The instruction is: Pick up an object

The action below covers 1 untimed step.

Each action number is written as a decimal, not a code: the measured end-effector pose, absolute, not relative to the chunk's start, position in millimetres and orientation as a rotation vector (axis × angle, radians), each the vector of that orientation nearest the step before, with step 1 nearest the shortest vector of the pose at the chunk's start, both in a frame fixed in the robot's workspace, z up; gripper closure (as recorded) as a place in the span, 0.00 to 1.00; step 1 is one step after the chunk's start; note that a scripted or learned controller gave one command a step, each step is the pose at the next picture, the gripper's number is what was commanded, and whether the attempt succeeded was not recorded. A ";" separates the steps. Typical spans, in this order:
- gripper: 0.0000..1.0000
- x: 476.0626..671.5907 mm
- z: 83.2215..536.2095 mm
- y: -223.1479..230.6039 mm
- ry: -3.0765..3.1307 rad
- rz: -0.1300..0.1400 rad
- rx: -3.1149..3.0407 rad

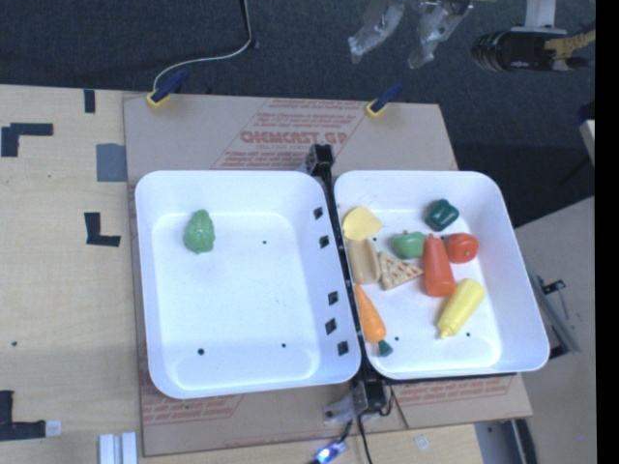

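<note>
1. A brown cardboard sheet (pixel 290 138) lies on a pale wooden bench (pixel 58 259), with dark carpet beyond its far edge.
2. The left bin (pixel 160 356) holds one thing, a green leafy vegetable (pixel 199 231) near its far left corner, with bare white floor on its other sides.
3. The right bin (pixel 513 288) touches the left along a black clipped seam and is crowded.
4. An orange carrot (pixel 368 317) lies just beside that seam, long axis running near to far, green tip toward the near rim.
5. Past it sit a yellow slice (pixel 360 223), a tan piece (pixel 364 260), a cracker-like wedge (pixel 396 274) and a light green piece (pixel 408 245).
6. A red-orange cone (pixel 437 267) points far; a dark green pepper (pixel 442 214) and a tomato (pixel 462 247) lie beside it.
7. A yellow corn cob (pixel 458 306) slants, near end toward the bin's middle.
8. The gripper (pixel 398 33) hangs over the carpet, well apart from both bins, its translucent fingers (pixel 372 27) spread with nothing between them.
</note>
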State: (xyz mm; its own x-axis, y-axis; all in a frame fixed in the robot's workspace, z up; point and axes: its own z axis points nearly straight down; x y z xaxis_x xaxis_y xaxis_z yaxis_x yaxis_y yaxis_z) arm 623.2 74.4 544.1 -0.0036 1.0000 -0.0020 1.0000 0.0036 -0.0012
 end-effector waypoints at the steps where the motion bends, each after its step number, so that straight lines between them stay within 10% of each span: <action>1: 0.00 612.1 534.0 -8.8 2.214 -0.005 2.229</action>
State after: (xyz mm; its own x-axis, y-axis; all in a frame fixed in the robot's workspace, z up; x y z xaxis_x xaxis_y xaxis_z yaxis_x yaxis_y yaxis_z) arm 612.1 -8.8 534.0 0.0065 1.0000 -0.0021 1.0000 -0.0065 -0.0023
